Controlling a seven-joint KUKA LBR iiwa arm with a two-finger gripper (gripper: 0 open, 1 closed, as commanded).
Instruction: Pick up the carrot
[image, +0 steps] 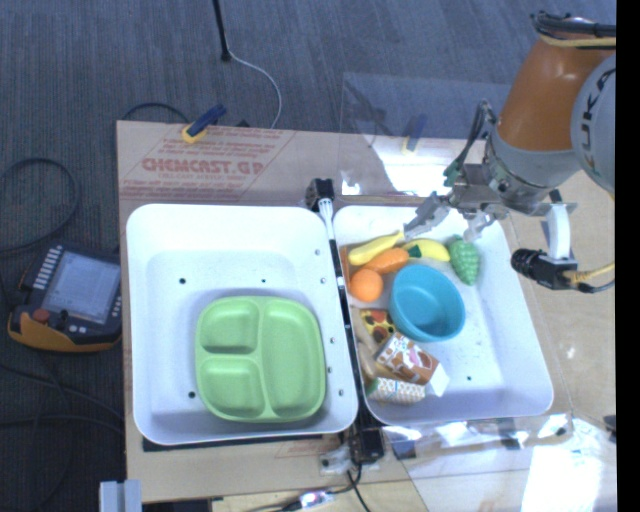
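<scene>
Hovering over the far end of the right bin (520, 385), the tool (452, 212) hangs from the grey and orange arm (545, 95) with its two fingers spread apart and nothing between them. The carrot (390, 260) lies just below and to the left of the tool, in the far left corner of that bin. It is packed in tightly: a yellow banana (378, 245) touches its far side, an orange fruit (366, 285) sits against its near left end, and a blue bowl (428, 300) presses close on its near right. A green bumpy fruit (463, 260) rests just right of the bowl's far rim. The likely trouble is crowding: a descending finger may land on the banana or the bowl's rim, or close on the banana instead. The bin wall nearby leaves little room. The left bin (160, 240) holds a green divided plate (262, 360).
</scene>
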